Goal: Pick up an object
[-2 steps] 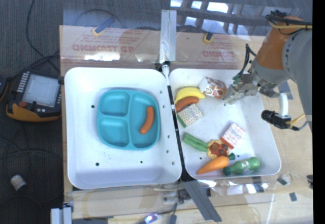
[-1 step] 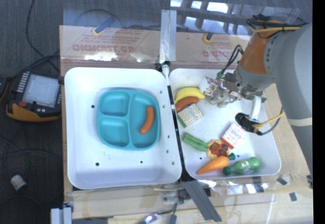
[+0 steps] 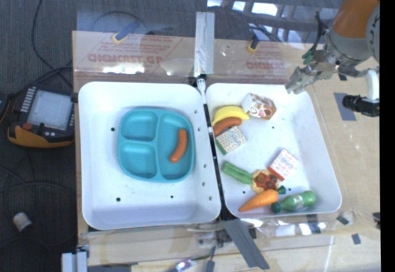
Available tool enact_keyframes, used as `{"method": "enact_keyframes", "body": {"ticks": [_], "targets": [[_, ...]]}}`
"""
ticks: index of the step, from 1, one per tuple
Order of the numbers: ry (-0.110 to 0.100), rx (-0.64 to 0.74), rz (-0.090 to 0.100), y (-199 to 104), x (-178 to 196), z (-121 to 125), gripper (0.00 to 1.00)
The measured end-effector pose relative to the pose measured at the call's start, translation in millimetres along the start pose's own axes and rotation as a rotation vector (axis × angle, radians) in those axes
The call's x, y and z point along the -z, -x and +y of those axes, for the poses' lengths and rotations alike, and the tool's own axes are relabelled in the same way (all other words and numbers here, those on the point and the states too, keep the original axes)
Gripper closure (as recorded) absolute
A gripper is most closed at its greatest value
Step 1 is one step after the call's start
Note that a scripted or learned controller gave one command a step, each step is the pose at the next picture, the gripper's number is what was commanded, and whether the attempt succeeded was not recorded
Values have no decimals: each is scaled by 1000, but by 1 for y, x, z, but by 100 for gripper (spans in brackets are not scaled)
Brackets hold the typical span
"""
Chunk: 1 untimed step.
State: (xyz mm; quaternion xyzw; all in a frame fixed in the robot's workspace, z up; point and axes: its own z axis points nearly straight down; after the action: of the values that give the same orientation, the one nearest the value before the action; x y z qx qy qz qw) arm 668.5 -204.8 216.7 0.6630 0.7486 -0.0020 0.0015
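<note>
My gripper (image 3: 297,82) hangs over the far right rim of the right bin (image 3: 321,135), with nothing seen between its fingers. Below it to the left lies a white and red pouch (image 3: 258,106) beside a yellow banana (image 3: 229,114) and an orange sausage (image 3: 226,124). A checkered packet (image 3: 231,139) sits under those. Nearer the front lie a green cucumber (image 3: 237,173), a red and white carton (image 3: 283,163), a pizza slice (image 3: 266,180), a carrot (image 3: 260,200) and a green bottle (image 3: 296,201).
The left bin (image 3: 99,197) holds a blue divided plate (image 3: 139,153) with an orange sausage (image 3: 178,145) in its right compartment. A cardboard sheet (image 3: 142,58) lies behind both bins. A handheld device (image 3: 40,116) rests on the floor at left.
</note>
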Motion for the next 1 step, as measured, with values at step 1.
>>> {"method": "enact_keyframes", "body": {"ticks": [1], "targets": [[0, 261, 1, 18, -113, -2, 100]]}}
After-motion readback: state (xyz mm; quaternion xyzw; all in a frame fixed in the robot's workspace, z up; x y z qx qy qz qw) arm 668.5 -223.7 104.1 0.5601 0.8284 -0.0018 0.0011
